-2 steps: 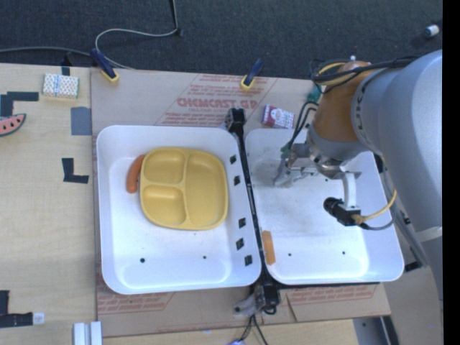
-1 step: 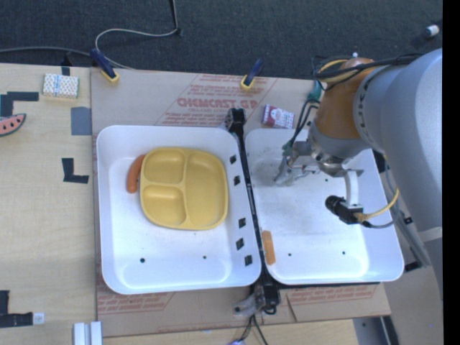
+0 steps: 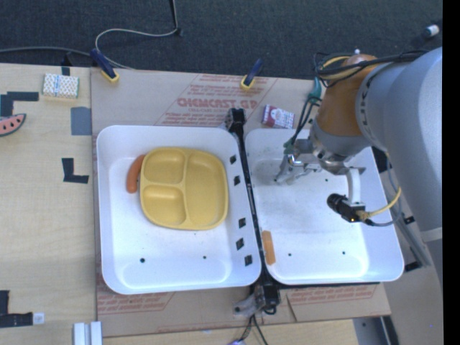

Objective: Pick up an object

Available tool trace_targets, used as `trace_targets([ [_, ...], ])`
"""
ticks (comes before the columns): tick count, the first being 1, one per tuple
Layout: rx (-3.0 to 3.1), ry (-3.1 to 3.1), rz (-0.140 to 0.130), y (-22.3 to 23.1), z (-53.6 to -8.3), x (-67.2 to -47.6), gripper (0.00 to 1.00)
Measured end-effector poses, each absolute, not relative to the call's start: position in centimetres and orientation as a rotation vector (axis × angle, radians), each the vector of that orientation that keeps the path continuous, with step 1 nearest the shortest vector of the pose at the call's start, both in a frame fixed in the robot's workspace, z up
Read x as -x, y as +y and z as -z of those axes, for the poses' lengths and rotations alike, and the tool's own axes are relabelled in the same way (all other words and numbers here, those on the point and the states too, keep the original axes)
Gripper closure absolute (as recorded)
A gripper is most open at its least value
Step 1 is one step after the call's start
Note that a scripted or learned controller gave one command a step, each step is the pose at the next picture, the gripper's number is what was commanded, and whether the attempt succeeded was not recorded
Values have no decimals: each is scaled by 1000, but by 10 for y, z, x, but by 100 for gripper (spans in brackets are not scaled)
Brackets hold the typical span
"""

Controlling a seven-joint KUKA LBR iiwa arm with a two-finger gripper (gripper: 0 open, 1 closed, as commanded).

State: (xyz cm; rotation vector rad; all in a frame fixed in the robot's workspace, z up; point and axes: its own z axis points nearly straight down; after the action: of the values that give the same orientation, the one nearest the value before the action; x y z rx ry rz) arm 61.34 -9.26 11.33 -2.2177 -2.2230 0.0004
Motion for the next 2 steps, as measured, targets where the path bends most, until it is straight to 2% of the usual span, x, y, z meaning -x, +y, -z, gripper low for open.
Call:
trace_targets([
  [1,2218,-2223,-1,-93,-113,-613,0],
  [2,2220,-2225,3,-95,-85,-667,0],
])
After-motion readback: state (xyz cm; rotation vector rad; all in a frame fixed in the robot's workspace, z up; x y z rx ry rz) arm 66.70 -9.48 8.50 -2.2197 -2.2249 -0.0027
